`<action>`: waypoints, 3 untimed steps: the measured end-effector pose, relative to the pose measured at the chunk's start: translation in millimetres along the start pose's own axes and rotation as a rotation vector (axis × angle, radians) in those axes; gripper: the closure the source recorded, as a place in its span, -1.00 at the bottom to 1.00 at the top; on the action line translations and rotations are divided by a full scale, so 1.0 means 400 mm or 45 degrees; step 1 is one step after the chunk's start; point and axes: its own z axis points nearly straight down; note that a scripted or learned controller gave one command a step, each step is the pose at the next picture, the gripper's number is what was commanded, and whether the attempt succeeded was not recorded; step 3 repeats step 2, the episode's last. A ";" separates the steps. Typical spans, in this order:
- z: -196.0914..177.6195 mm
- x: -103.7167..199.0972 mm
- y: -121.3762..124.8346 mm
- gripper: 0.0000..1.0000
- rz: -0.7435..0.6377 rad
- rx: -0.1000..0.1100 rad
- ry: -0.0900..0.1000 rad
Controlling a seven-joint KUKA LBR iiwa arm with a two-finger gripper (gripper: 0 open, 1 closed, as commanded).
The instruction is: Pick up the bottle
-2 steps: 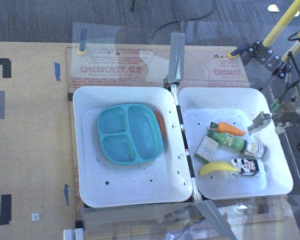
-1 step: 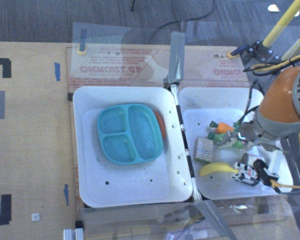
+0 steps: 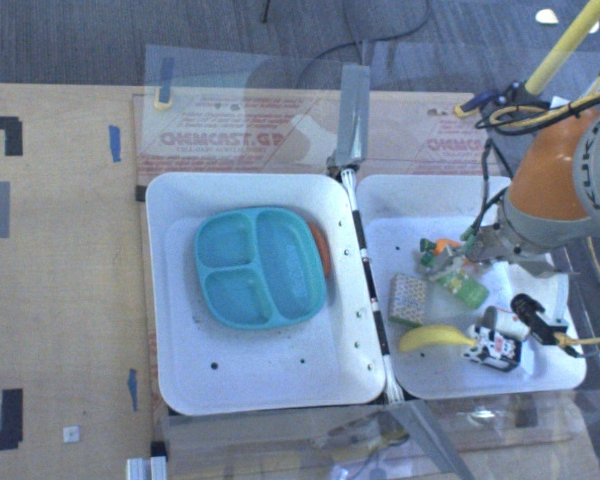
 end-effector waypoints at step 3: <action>-0.267 0.099 0.040 1.00 0.123 0.009 0.002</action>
